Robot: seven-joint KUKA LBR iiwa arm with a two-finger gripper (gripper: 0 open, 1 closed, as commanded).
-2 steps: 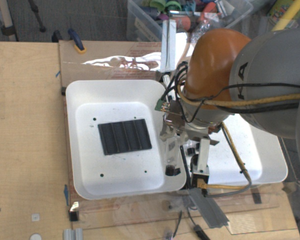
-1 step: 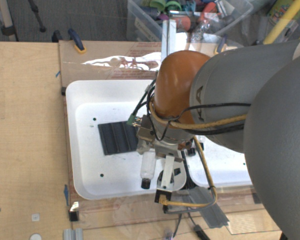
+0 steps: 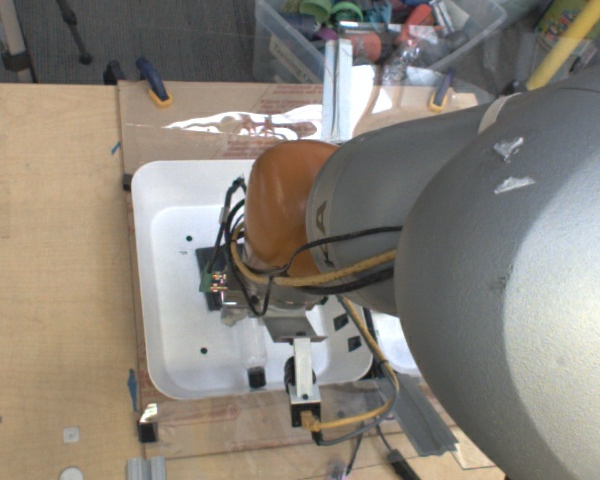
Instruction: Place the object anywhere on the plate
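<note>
Arm [image 3: 460, 238] fills most of my view, its wrist low over the left bin [image 3: 165, 268]. Gripper [image 3: 245, 353] sits under the wrist; I can't tell its state. Object and plate are hidden from me, so weight, stiffness and grasp point are probably best judged after the arm clears.

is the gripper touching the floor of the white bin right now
Cannot tell. In the camera view the arm's orange band and wrist cover the spot where the gripper meets the white bin.
</note>
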